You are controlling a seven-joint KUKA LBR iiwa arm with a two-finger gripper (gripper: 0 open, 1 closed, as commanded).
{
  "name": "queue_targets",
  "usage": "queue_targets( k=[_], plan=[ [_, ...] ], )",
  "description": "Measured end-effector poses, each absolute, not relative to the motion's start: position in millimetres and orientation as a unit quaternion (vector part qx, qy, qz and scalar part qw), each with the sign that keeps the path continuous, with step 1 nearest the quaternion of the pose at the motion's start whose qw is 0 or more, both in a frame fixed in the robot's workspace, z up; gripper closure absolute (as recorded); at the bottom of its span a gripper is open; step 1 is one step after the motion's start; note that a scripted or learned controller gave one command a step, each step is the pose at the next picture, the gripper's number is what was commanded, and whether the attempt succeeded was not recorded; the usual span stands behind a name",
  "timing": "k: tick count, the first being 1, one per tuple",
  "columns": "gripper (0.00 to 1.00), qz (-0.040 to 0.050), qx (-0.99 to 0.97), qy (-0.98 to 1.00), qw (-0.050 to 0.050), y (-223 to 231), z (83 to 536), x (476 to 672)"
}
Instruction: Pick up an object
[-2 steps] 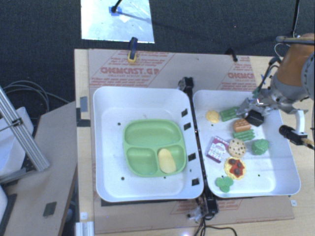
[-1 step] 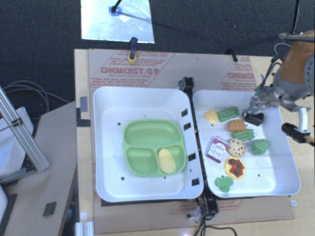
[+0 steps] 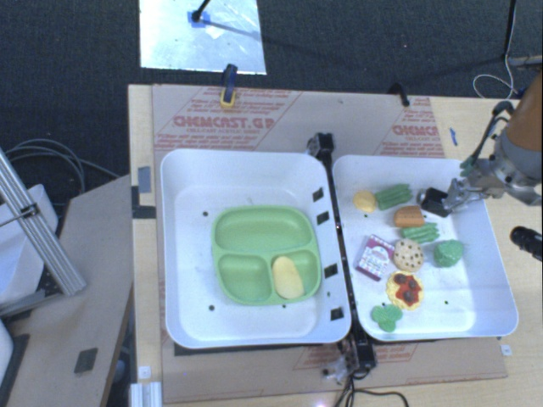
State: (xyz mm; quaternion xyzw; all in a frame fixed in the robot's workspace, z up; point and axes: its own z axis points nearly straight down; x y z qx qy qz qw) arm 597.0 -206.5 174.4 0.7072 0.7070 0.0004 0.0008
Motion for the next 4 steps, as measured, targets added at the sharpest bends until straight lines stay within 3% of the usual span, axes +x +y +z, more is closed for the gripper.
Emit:
queue_targets(
  k=[1,2,3,4],
  plan=[
    [1.00,0.0024,0.704,0.710,0.003,-156.6,239.5,595.7],
    [0.00,0.0008,0.706,0.708,0.001,-159.4,235.6,594.8],
    [0.00,-0.0006,0.707,0.707,-0.001,-168.2,180.0,579.6],
    [0.00,0.0039,0.704,0.710,0.006,-158.6,233.2,673.9]
  ],
)
